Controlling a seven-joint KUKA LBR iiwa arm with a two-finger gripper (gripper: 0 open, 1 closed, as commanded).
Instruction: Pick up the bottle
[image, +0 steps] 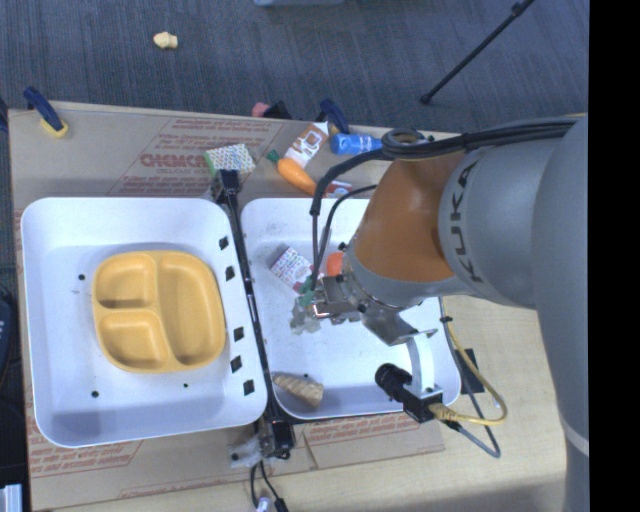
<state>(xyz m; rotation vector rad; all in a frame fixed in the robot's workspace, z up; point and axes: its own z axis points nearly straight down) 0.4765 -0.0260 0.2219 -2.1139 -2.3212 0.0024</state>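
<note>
We see the gripper (308, 308) low in the right bin (350, 395); we cannot tell its state. The bottle (303, 148) lies outside, on the cardboard (150, 140) behind that bin.

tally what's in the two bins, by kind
Yellow divided plate, left bin: 1
Patterned packet, right bin: 1
Brown bread-like piece, right bin: 1
Small item at the gripper, too hidden to name: 1
Total: 4
</note>
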